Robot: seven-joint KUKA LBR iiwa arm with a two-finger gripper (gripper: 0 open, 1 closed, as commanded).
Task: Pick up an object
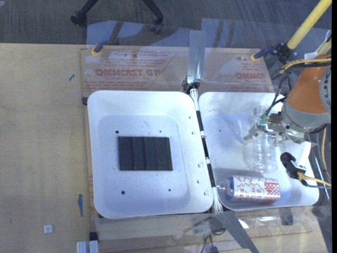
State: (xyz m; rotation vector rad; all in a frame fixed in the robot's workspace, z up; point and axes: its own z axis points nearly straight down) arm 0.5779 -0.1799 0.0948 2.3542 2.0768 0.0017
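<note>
We see two white bins side by side on the bench. The left bin (105, 115) holds a dark ribbed pad (145, 153) lying flat near its middle. In the right bin (226, 109), a red-and-white can (251, 188) lies on its side along the near wall, and a clear bottle (263, 152) sits further back — just under the gripper (266, 126). The arm (310, 96) reaches in from the right, its tool low over the bottle's upper end. How wide the tool stands, or whether it grips the bottle, we cannot tell — the clear plastic blurs it.
</note>
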